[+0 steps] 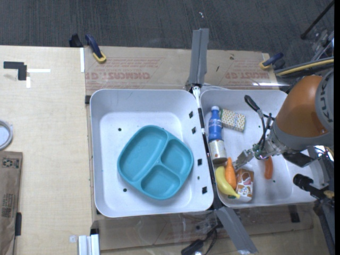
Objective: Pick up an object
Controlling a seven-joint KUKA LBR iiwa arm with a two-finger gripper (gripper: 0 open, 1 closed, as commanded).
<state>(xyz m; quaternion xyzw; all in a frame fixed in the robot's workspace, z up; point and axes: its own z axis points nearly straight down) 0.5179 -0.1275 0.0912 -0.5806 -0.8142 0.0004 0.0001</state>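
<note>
My claw point(247, 155) hangs low in the right bin point(281, 195), fingers a little apart with nothing between them, tips just above the carrot point(229, 171) and the orange-and-white packet point(245, 185). The banana point(224, 184) lies against the carrot, the bottle point(214, 125) and a can point(218, 150) run along the bin's left wall, a box point(233, 119) sits beside the bottle and a small orange piece point(269, 167) under my wrist; the blue tray point(155, 162) fills the left bin point(101, 142)

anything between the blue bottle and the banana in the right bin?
Yes, in the camera view: below the blue bottle lies a small can or jar, then an orange carrot leaning over the banana.
</note>
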